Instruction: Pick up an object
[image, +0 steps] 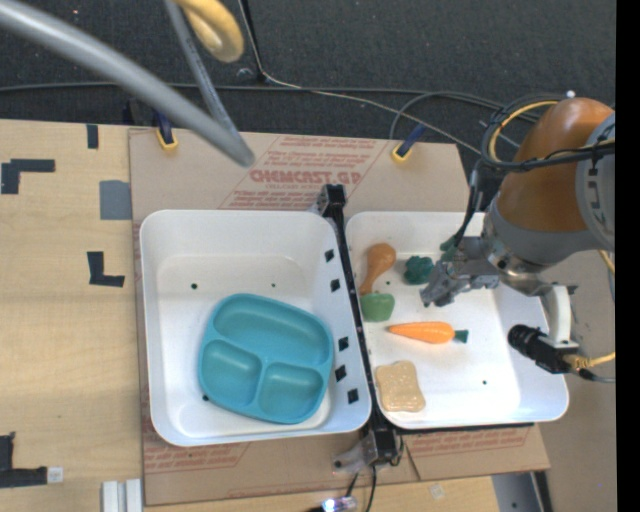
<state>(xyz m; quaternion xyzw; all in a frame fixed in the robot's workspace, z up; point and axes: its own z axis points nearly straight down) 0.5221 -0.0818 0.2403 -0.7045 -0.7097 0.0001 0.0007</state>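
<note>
The fingers of the gripper point down and to the left over the right bin, and they look dark and close together with nothing visible between them; how far they are parted cannot be told from this slant. In the camera view, the arm reaches in from the right, grey with an orange band above the wrist, and hangs over the upper right part of that bin.

5 small things lie in the right bin. A dark green piece sits just beside the fingertips, to their left. A brown drumstick-shaped piece lies near the bin's left wall, with a light green piece just below it. An orange carrot with a green end lies flat below the gripper, apart from it. A tan slice of bread lies near the bin's lower left corner.

The left bin holds a blue plate with 3 compartments, set toward the bin's lower middle. Both bins rest on a brown cardboard sheet on the wooden bench.
</note>
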